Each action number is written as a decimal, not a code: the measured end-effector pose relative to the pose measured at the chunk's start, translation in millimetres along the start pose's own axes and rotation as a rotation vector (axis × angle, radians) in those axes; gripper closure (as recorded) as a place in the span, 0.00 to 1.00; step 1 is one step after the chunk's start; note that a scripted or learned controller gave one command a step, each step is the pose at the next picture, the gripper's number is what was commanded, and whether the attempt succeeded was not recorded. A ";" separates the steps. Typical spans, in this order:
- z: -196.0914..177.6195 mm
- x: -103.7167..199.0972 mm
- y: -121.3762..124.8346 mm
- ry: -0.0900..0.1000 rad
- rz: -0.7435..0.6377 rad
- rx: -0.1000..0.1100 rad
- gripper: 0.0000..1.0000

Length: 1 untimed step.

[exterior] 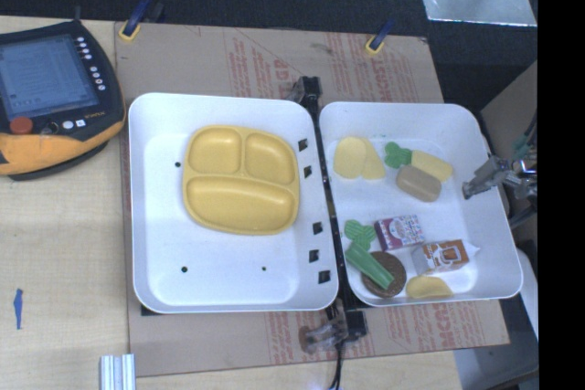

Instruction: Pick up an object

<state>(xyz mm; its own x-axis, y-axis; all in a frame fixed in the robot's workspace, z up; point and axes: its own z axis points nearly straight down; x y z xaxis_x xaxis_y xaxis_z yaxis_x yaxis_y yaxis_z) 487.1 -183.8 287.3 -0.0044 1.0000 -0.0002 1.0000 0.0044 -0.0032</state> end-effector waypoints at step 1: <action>122.5 -15.1 69.1 -0.001 -0.005 0.000 0.00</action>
